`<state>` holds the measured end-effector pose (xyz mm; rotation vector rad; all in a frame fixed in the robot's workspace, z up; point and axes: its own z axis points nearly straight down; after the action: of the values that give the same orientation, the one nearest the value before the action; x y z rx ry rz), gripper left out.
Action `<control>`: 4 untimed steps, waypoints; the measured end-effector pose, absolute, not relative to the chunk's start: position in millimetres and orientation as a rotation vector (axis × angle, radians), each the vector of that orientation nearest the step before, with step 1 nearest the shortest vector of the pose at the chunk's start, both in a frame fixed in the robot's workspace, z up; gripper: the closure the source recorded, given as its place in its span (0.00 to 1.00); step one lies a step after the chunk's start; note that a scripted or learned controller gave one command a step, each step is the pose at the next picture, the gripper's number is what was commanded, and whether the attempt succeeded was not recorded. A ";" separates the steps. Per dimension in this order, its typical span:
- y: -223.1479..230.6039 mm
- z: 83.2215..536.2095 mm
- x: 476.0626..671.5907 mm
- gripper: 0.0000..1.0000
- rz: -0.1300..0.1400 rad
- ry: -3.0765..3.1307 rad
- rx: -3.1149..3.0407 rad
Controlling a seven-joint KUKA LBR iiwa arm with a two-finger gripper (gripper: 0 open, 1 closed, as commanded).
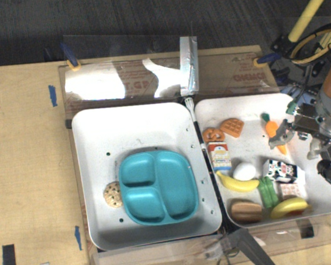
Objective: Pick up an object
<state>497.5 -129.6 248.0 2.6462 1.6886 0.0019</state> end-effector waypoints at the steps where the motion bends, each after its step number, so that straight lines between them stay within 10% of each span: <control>1: -91.4 206.3 520.4 0.00 -0.005 1.878 2.524; 2: -127.5 199.9 609.8 0.00 -0.001 2.033 2.394; 4: -187.7 86.2 608.1 0.00 0.003 2.071 2.360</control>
<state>608.1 -187.7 86.2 2.3598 2.0712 0.0026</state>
